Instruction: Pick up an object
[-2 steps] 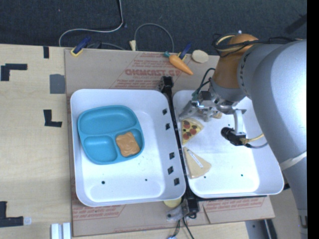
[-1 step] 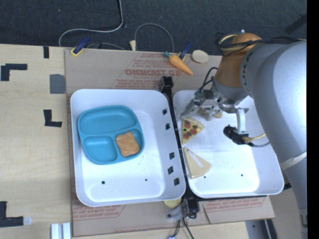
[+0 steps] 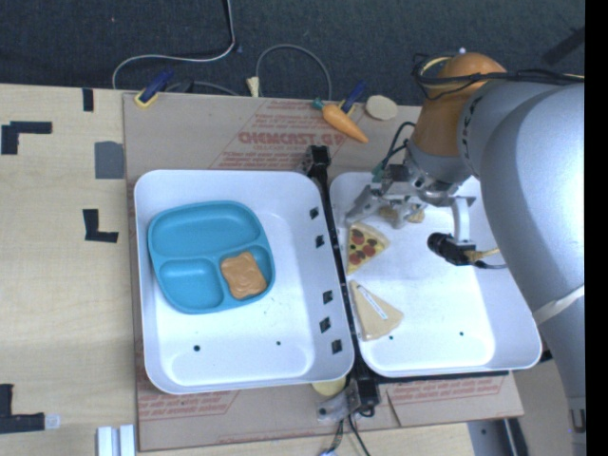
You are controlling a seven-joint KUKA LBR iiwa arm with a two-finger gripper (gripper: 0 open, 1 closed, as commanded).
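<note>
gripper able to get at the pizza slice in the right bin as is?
Probably yes. The pizza slice lies flat and uncovered near the right bin's left wall, just below the gripper; the sandwich wedge sits apart.

Robotics lab setup. Pale wood surface [image 3: 57, 283] marked with black tape, cardboard sheet [image 3: 275, 136] under two white bins [image 3: 228, 359], loose cables [image 3: 228, 27] over dark carpet [image 3: 95, 17], toy food like a plastic carrot [image 3: 342, 122] and pizza slice [image 3: 365, 245].
</note>
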